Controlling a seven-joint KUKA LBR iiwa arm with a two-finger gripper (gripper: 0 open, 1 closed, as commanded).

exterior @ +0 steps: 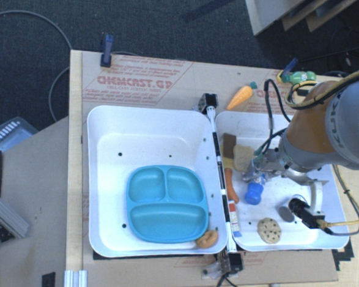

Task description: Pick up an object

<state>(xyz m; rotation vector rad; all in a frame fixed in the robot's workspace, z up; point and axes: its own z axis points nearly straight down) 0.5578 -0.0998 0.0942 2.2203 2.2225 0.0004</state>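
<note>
1. Two shallow white bins sit side by side on the counter [140,85]; the jaws [255,174] hang low inside the right bin [335,239], directly above a small blue object [253,193].
2. Whether the jaws are open or closed I cannot tell; the wrist and cabling crowd that spot, and nothing shows clearly between them.
3. That blue object, just below the jaws, looks the likeliest target. It appears small, rigid and light, probably smooth plastic, so it may slip or roll; a grip across its narrower middle seems safest.
4. A slim orange-red piece [230,187] lies just to the camera-left of the jaws, against the bin wall. It looks stiff and thin, and awkward to pinch so near the wall.
5. A round cookie [269,230] lies farther toward the near edge. It looks flat and stiff, so the edges would be the place to grip.
6. A toy carrot [240,97] rests on the counter beyond the bin, well apart from the jaws.
7. The left bin [106,135] holds a blue divided plate [167,203] with a small brown item [208,239] at its corner.
8. Red printing on the counter board reads roughly "CHEMCAST GP"; the smaller lines are illegible.
</note>
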